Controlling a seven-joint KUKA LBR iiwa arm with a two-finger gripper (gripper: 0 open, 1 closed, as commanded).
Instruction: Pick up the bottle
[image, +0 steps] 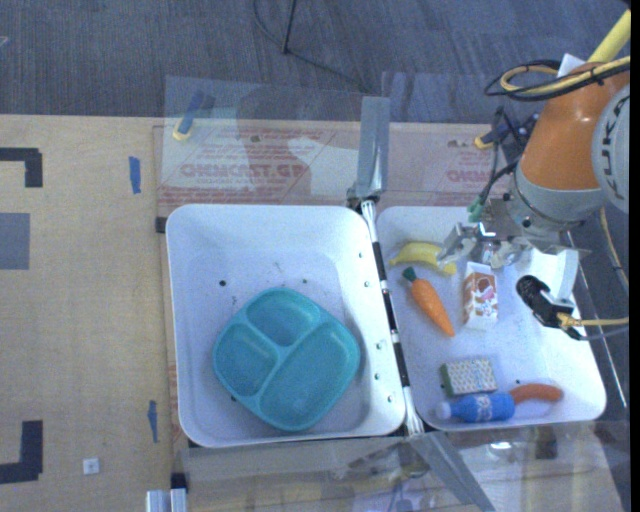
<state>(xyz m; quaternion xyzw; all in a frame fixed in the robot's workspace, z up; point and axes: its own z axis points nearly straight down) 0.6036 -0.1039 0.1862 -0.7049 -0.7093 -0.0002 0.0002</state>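
Observation:
The bottle (483, 407) is blue with a white cap and lies on its side near the front edge of the right bin (590, 372). My gripper (478, 244) hangs over the back of that bin, above the banana (420, 254) and the small carton (480, 298), well away from the bottle. Nothing shows between its fingers.
In the right bin also lie a carrot (431, 304), a green-patterned sponge (468, 376) and an orange sausage-shaped toy (538, 394) beside the bottle. The left bin (200, 240) holds a teal divided plate (288, 357). A metal divider (372, 150) rises behind the bins.

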